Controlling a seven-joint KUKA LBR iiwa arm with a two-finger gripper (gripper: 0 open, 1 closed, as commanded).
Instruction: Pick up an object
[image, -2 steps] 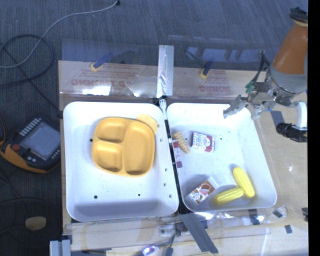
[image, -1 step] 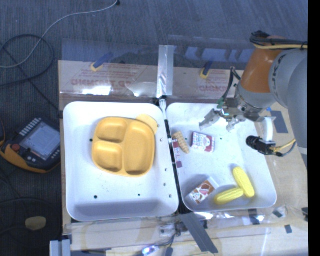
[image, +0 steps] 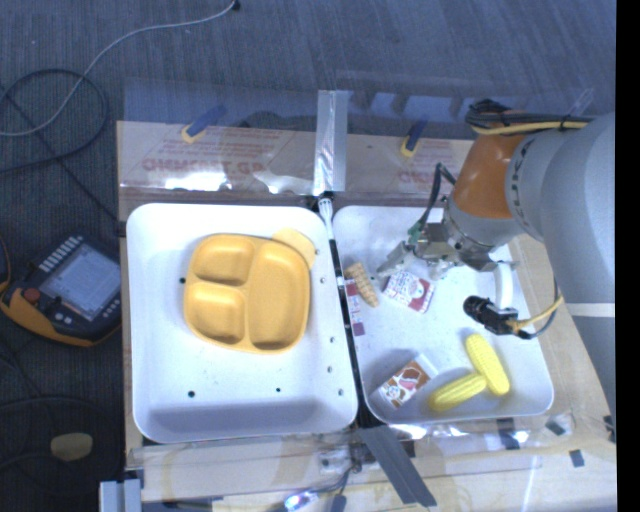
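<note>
- I see the arm (image: 560, 190) cut off by the right edge of the frame; its grey body and orange band cover the upper right corner of the right bin (image: 440, 395).
- The gripper (image: 425, 250) sits low over the upper middle of the right bin. Its tip is small and dark against the wrist, and I cannot tell its state.
- A white and red packet (image: 408, 291) lies just below the gripper tip. I cannot tell whether they touch; its print is too small to read.
- A small ridged yellow piece (image: 362, 284) lies at the bin's left wall.
- A second printed packet (image: 404, 384) lies near the front wall, label illegible.
- Two yellow corn cobs (image: 473, 375) lie in the front right corner, touching, forming an angle.
- The left bin (image: 150, 400) bears a yellow compartment tray (image: 248, 291); a yellow item (image: 294, 241) is partly hidden behind its far corner.
- A handheld pendant (image: 62, 292) lies on the floor to the left.
</note>
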